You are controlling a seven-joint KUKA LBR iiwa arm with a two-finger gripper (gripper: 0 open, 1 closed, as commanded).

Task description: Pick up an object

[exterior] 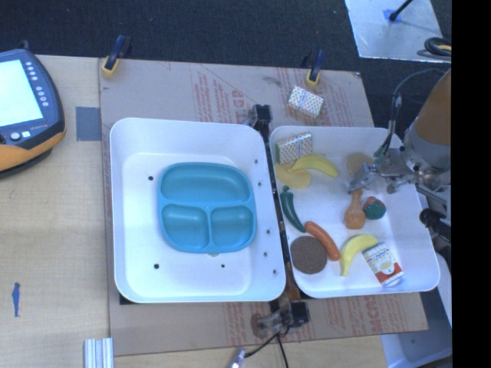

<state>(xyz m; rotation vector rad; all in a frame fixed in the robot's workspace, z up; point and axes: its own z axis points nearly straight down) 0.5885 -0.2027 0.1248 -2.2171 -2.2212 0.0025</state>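
Camera view showed us our gripper (367,179) low over the right bin (430,282) beside the brown toy (354,211), seemingly lining up a grasp, its closure impossible to tell.

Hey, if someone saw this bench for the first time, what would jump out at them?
Probably the blue divided plate, lying alone in the middle of the left bin. Next, the clutter of toy food in the right bin: a yellow banana near the top, a hot dog and a brown patty lower down. The gripper hangs over that bin's upper right part.
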